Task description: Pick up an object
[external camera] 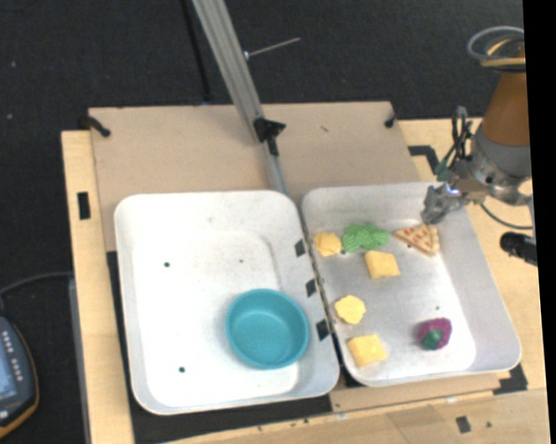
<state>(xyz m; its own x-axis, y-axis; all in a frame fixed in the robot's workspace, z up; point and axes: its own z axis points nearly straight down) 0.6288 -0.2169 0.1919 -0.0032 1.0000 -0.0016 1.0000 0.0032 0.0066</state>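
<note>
Toys lay scattered in the right shallow white bin: a triangular orange-and-tan pizza-slice piece near its upper right, a leafy green lump left of it, and a small yellow chunk touching the green one's left side. A yellow block sat just below the green lump, a rounded yellow piece lower left, another yellow block near the front wall, and a purple-and-green ball at lower right. The grey two-finger gripper hung just above the pizza slice, nothing visibly between its tips; their spread could not be told. The left white bin held a round blue bowl.
</note>
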